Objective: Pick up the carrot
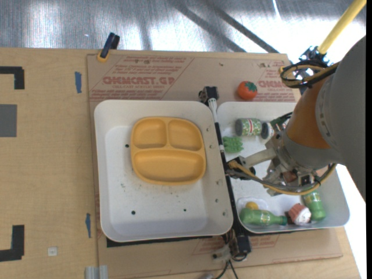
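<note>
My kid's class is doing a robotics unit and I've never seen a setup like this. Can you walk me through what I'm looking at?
This is one camera fixed above a workbench, looking down at a slant. The big grey shape with the orange band at the right is a robot arm, reaching down over the right white bin. Its gripper end is buried among cables, so I cannot tell whether it holds anything. That bin holds toy groceries: a green bottle, a small can, a green leafy piece. The left white bin holds a yellow divided plate. A small orange-red toy sits on the cardboard behind the bins.
</note>
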